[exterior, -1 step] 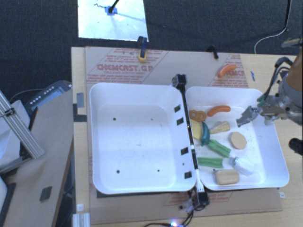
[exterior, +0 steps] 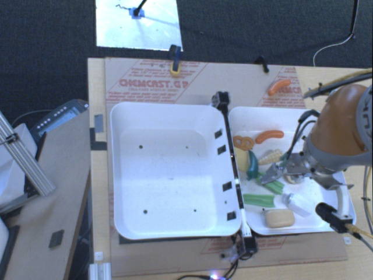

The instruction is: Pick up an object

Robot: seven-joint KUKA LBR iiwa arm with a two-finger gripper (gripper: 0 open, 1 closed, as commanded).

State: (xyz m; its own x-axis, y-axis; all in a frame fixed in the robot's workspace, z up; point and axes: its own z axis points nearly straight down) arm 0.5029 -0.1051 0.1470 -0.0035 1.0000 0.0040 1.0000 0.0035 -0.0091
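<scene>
The gripper [exterior: 271,175] hangs low in the right bin [exterior: 247,116] among crowded toy food; how far it is parted cannot be told. Just beside it lie a teal pepper [exterior: 252,164], a pale corn cob [exterior: 269,156] and a green piece [exterior: 258,199]. An orange sausage [exterior: 268,136] and pretzel [exterior: 243,142] sit farther back, a tan bread slice [exterior: 279,217] nearer the front rim. The left bin [exterior: 169,168] lies alongside.

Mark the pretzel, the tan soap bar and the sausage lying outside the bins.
pretzel [exterior: 242,142], camera view, on its middle.
tan soap bar [exterior: 278,217], camera view, top face.
sausage [exterior: 280,87], camera view, mid-length.
</scene>
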